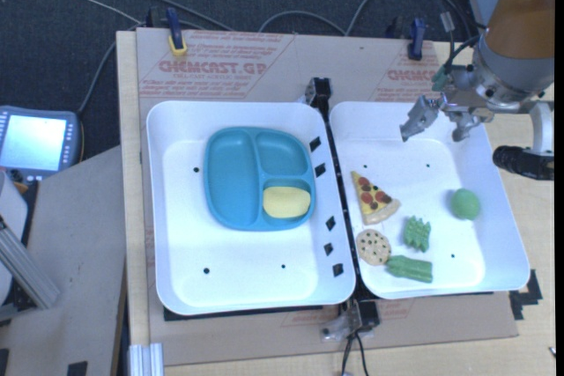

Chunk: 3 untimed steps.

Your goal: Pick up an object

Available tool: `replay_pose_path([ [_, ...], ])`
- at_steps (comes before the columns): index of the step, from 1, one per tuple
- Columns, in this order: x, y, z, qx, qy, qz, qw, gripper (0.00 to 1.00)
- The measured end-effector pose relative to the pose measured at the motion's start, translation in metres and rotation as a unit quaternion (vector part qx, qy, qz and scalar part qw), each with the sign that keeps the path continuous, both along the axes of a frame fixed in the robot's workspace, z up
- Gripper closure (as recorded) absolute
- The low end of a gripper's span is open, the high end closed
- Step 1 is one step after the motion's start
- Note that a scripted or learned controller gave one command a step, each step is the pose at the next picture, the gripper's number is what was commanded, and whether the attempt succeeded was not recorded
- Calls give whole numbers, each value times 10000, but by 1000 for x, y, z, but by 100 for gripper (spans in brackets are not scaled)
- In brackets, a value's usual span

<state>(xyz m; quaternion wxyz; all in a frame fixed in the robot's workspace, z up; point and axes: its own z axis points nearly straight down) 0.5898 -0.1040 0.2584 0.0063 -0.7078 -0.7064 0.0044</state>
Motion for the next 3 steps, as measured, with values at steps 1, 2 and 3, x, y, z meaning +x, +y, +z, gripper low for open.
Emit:
replay_pose_path([
  [1,2,0,7,-8,-68,13,10000,0],
  [2,2,5,-35,-6,-49,10,10000,0],
  [3,-4,-3,-84,-4,-39,2,10000,0],
])
